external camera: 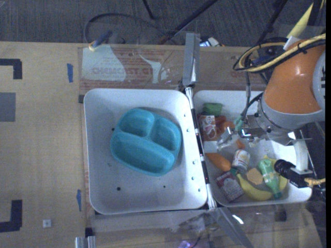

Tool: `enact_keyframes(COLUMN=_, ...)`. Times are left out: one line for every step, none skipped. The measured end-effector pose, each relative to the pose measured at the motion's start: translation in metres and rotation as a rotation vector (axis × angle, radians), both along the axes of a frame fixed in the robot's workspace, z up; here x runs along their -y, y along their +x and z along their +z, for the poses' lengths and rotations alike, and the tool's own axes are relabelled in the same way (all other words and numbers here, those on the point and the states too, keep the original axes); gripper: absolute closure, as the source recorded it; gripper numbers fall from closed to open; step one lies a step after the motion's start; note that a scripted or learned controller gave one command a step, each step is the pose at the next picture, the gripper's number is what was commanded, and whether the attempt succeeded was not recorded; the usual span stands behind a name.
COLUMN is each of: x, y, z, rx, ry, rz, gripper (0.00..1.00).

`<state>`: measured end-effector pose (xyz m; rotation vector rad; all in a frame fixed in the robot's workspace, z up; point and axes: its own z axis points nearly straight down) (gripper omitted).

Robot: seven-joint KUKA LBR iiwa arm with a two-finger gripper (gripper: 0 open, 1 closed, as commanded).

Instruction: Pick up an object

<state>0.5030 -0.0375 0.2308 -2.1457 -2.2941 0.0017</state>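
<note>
Bins: two shallow white ones side by side on the counter [41, 154], the left bin [98, 107] and the right bin [300, 154].
Left bin contents: one teal divided plate [146, 141], with three compartments, lying a little above the middle of the bin floor and tilted slightly.
Right bin contents: a cluster of small items, about nine that can be counted.
Green items: two, a dark green piece [212, 108] at the top of the bin and a green bottle-like item [270, 175] lying over the banana.
Cans: two, a red-and-white can [208, 126] near the divider and a small can with a white top [240, 159] at mid-bin.
Orange items: one carrot-like piece [220, 161] left of the small can, and one more orange-red piece [225, 123] beside the red-and-white can.
Banana: one, yellow [253, 190], curved along the bin's near edge, with a tan block [254, 176] resting on it.
Packet: one dark reddish packet [230, 186], touching the banana's left end.
Arm: one, grey with an orange band [292, 81], reaching in from the right over the right bin.
Tool: [231, 135] low over the upper middle of the right bin, just above the small can; its metal fingers look blurred, and I cannot tell how far apart they stand or whether anything sits between them.
Likely nearest object: the small can with the white top, upright perhaps, just below the tool.
</note>
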Motion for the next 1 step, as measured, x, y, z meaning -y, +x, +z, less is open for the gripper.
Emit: enact_keyframes(x=0.0219, y=0.0106, z=-0.0478, rx=-0.003, ry=0.001, rz=0.036, gripper=0.00)
